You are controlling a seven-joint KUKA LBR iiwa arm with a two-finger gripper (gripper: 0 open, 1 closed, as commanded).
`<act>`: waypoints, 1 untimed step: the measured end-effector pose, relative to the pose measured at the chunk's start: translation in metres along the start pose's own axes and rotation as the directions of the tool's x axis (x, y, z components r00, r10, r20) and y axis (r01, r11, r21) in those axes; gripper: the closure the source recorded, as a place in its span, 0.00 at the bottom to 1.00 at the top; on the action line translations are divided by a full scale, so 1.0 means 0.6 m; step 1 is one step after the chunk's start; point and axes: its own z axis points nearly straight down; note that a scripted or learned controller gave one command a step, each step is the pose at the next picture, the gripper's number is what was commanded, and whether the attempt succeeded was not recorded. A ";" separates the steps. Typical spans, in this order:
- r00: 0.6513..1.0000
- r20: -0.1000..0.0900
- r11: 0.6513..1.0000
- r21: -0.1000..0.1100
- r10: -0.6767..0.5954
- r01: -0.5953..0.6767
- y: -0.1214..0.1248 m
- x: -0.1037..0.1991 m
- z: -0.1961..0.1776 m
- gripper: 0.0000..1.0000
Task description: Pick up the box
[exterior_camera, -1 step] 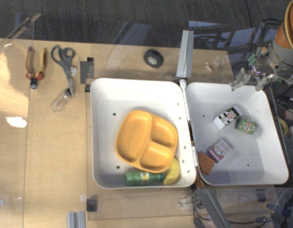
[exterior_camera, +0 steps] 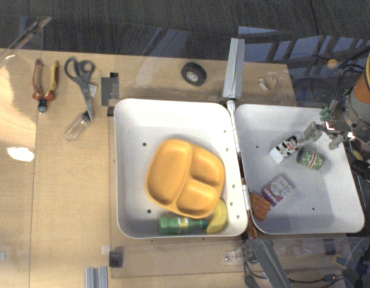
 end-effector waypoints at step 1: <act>0.999 -0.001 0.999 0.001 0.040 -0.040 -0.110 0.128 0.096 0.00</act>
